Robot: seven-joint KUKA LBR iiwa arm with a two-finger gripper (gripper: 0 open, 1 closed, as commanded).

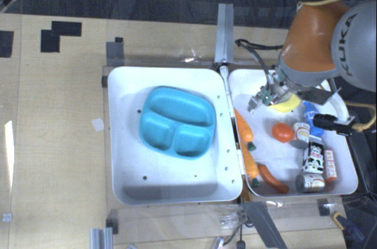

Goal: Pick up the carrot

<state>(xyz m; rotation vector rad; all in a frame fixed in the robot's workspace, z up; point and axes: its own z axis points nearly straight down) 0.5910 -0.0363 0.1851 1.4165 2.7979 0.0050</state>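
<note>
Camera view: carrot point(244, 128) lies in right bin point(349, 182), against left wall beside divider; long axis runs up-down frame, slightly slanted, narrow tip toward far-left, green stub toward near side. Second carrot point(251, 165) just below, same line. Two carrots counted. One red tomato point(283, 132), one brown sausage point(272, 179), one yellow banana point(286, 104), two or three small cartons and cans at right. Gripper point(266, 96) hovers over far part of right bin, near banana, apart from carrot; fingers' state unclear. Left bin point(123, 183) holds one blue divided tray point(177, 120).
</note>
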